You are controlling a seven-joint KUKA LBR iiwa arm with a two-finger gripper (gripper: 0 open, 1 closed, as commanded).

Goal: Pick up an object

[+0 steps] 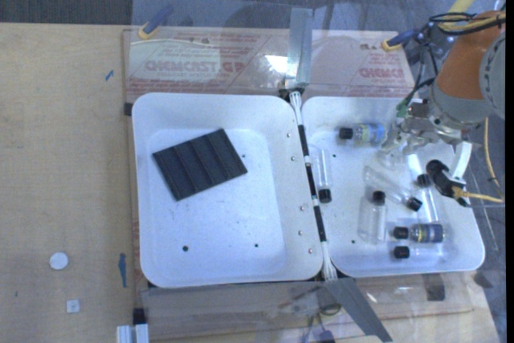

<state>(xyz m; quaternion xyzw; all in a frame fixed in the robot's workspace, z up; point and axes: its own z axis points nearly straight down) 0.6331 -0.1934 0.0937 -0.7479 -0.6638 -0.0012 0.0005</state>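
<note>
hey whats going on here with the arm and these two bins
A grey robot arm with an orange band reaches in from the right over the right bin, which holds several small clear vials with black caps. Its pincer sits low at the bin's upper part, close to a vial lying on its side. Nothing can be seen gripped in it. The left bin holds a dark ribbed slab, lying flat and untouched.

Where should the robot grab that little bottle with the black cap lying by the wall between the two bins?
Probably around the clear middle of the small bottle, coming straight down from above. It lies flat, pointing up and down the picture with its black cap at the near end, so the fingers should close across its narrow sides. The divider wall sits close on one side, leaving little room.
</note>
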